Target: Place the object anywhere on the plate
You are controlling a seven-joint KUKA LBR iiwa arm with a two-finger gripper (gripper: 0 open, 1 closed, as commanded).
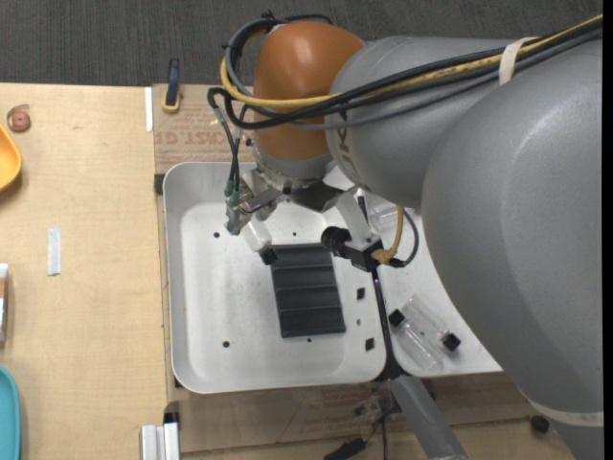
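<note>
A black ribbed rectangular block (308, 295) lies in the left white bin (192, 353), a little right of the bin's middle and slightly tilted. My gripper (295, 238) hangs just over the block's far end, below the orange band (299, 75) of the wrist. The wrist and cables hide the gripper's tips, so I cannot tell whether it touches the block. The grey arm covers most of the right bin.
A clear plastic item with a black cap (426, 335) lies in the visible corner of the right bin (469, 360). Left of the bins is a wooden bench top (86, 257), with an orange dish edge (6, 166) and a teal edge (6, 415).
</note>
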